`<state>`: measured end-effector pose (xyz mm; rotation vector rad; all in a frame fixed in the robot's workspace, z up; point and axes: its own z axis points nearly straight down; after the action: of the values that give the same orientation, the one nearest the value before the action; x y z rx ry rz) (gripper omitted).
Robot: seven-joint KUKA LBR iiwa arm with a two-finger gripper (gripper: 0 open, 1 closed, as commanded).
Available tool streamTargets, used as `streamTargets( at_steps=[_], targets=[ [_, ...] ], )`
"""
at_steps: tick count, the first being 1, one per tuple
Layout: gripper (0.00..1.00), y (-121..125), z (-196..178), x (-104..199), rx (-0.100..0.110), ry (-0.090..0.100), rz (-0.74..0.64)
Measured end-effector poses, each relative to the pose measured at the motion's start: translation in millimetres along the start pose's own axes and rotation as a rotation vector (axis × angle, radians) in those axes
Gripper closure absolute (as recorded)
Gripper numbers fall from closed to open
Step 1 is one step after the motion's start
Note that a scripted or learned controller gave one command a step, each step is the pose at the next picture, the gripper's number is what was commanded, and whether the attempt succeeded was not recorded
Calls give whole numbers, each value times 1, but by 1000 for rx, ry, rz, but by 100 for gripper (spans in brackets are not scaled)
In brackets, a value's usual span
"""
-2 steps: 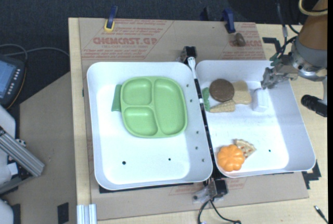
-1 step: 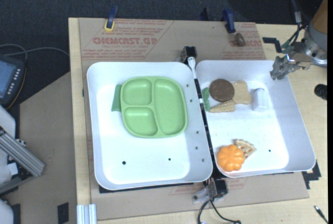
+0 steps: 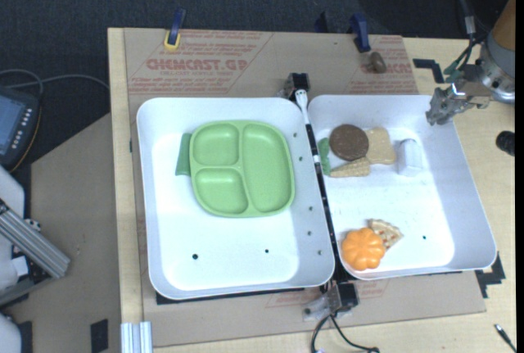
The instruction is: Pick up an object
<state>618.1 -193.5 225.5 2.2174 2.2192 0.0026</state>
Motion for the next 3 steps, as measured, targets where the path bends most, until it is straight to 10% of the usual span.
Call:
streamTargets(
  at_steps=[3],
  targets=[
    [100,-52,0,147,8,4,-3]
  ],
)
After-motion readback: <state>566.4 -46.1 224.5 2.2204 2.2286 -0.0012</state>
